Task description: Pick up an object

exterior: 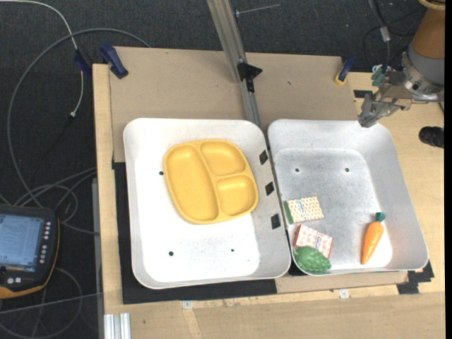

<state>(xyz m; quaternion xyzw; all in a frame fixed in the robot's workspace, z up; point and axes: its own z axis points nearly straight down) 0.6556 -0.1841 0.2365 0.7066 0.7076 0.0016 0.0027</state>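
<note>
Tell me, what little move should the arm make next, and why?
Probably swing toward the near end of the right bin and stop above the carrot. The gripper hangs over that bin's far right corner, apart from every item. The carrot lies alone, while the two small boxes and the green vegetable crowd together.

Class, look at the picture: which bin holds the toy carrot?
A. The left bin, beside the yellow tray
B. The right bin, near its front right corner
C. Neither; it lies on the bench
B: the carrot lies inside the right bin, near its front right corner.
</note>
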